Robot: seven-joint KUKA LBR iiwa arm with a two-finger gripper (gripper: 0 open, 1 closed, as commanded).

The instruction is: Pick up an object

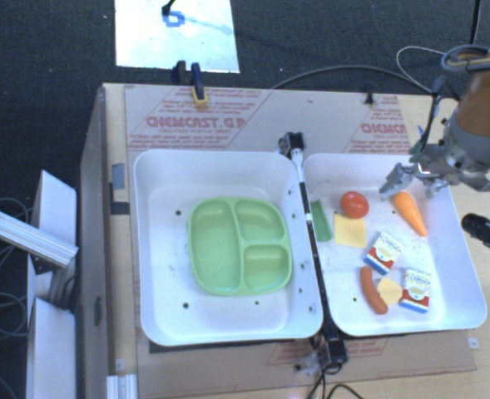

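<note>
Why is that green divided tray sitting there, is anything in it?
Empty. The green tray lies flat in the left bin, and all three compartments show bare green plastic. The toy foods, like the tomato, are in the right bin.

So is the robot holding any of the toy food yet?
Not yet. The gripper is over the right bin's back corner, fingers spread with nothing between them. The carrot lies in the bin just below it.

The two bins (228,166) look like smooth, glossy white plastic. The green divided tray (240,245) is plastic too, smooth with a soft sheen. The counter (228,115) is faced with printed brown protective paper, matt. The tomato (354,204), carrot (410,211) and sausage (373,289) look like shiny toy plastic. The floor (37,56) is dark, rough carpet.
</note>
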